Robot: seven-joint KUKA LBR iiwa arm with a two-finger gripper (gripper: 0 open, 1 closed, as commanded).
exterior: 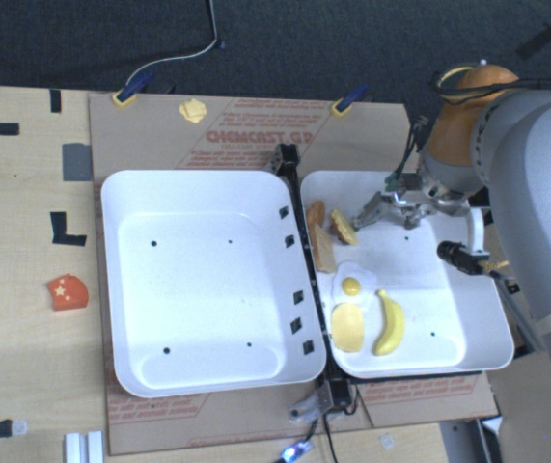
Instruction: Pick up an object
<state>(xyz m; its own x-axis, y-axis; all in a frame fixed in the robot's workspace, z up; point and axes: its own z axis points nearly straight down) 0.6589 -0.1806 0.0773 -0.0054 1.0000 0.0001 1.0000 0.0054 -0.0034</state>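
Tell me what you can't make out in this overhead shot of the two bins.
- Pincer: camera view, too small and blurred to tell open from shut, or whether it touches the yellow piece beside it.
- Arm: cut off by the right edge.
- Brown item: lies against the right bin's left wall; too blurred to identify.
- Red object left of the bins: too small to name.

High slanted view over both bins [207,186]
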